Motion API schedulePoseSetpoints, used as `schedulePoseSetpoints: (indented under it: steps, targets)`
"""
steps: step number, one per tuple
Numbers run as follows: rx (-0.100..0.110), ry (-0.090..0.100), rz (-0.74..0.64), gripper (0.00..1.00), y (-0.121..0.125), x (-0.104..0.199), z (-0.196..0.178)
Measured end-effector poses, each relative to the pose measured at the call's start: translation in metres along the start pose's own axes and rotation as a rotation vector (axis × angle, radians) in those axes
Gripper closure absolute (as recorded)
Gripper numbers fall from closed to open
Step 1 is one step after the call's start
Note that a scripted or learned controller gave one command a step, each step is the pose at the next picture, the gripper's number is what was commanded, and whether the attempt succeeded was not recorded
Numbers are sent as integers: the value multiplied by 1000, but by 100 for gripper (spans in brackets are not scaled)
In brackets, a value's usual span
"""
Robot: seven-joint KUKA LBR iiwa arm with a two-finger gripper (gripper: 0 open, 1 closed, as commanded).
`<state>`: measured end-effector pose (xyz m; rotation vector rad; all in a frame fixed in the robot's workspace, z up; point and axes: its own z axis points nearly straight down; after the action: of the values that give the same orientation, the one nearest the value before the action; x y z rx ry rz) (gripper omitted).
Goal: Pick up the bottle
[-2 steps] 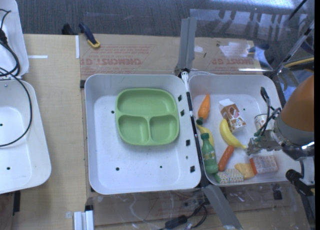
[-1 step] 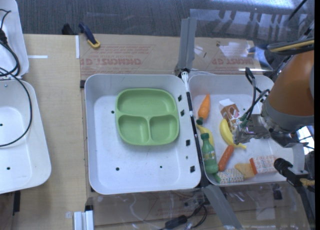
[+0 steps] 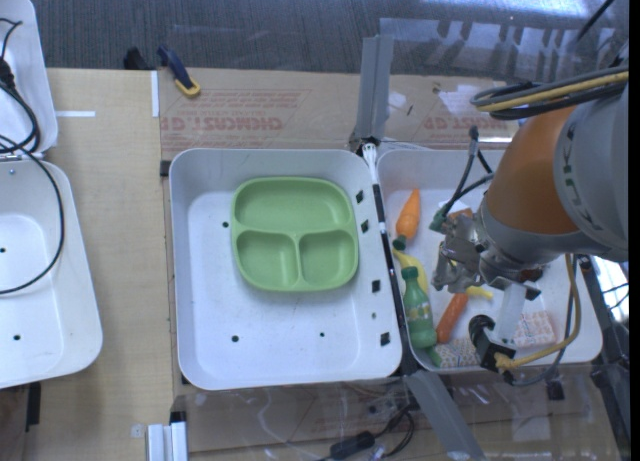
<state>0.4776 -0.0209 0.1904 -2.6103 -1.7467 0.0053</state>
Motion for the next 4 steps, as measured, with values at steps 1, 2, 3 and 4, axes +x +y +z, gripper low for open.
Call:
schedulePoseSetpoints:
  steps: [1, 2, 3, 4]
  targets:
    - [-1, -1, 170, 100, -23, 57, -42]
    - [1, -3, 373, 100, -38, 90, -44]
    - [-1, -2, 386, 100, -66, 160, -68]
    - [-1, -1, 604, 100, -81, 195, -67]
